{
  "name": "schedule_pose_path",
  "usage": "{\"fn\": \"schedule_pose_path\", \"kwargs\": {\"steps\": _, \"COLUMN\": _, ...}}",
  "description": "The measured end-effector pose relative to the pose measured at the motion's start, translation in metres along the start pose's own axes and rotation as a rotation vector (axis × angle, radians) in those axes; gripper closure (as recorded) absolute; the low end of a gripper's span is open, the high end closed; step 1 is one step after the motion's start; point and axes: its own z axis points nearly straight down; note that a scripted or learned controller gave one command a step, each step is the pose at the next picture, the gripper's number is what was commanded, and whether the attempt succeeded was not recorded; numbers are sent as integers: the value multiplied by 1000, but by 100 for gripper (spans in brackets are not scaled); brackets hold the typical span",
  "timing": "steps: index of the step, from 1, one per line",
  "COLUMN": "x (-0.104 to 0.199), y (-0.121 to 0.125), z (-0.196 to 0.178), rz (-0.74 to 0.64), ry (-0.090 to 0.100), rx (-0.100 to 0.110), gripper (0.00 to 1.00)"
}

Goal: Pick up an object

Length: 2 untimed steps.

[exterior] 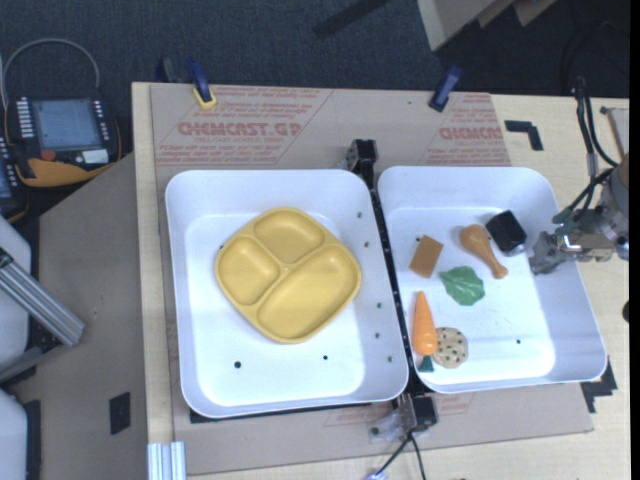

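Cookie (451, 347) and carrot (424, 325) sit nearest cam at front of rt bin (570, 360), both prob. light, rigid plastic; carrot's narrow mid-body looks best pinch pt; gripper (550, 250) at bin's rt rim, grip state indeterminate.

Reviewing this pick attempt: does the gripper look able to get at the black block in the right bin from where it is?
Probably yes. The gripper sits at the right bin's right side, the black block close to its left with bare bin floor between. The drumstick touches the block, which could crowd a grasp.
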Motion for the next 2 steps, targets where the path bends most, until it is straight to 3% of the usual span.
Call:
{"fn": "schedule_pose_path", "kwargs": {"steps": 1, "x": 63, "y": 2, "z": 6, "rz": -5, "ry": 4, "rx": 6, "gripper": 100}}
{"fn": "schedule_pose_path", "kwargs": {"steps": 2, "x": 107, "y": 5, "z": 14, "rz": 0, "ry": 4, "rx": 6, "gripper": 100}}
